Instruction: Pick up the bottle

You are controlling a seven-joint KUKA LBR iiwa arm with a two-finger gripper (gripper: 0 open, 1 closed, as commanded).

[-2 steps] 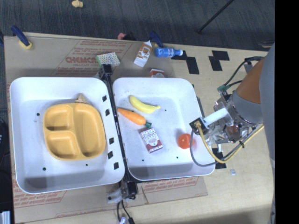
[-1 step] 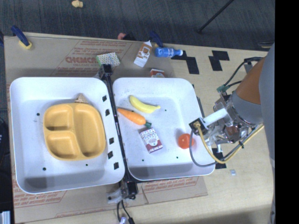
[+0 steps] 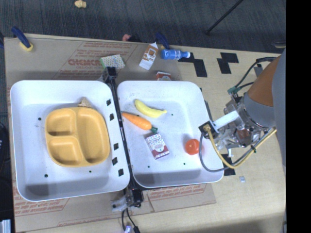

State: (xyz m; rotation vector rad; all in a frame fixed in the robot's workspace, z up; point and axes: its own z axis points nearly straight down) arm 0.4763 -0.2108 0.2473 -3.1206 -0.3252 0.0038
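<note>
1. Red print on the cardboard sheet (image 3: 82,57) far across from the tool (image 3: 228,142), beyond the bins, is too blurred to read for certain.
2. The small red carton (image 3: 156,145) bears illegible print.

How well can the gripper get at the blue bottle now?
Probably yes: the blue bottle lies in the open on the bench behind the right bin, with nothing over it, while the gripper is far away.

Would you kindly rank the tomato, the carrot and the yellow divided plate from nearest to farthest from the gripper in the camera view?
From the gripper:
1. Tomato, right bin, near its right wall.
2. Carrot, right bin, toward its left side.
3. Yellow divided plate, left bin.
</note>
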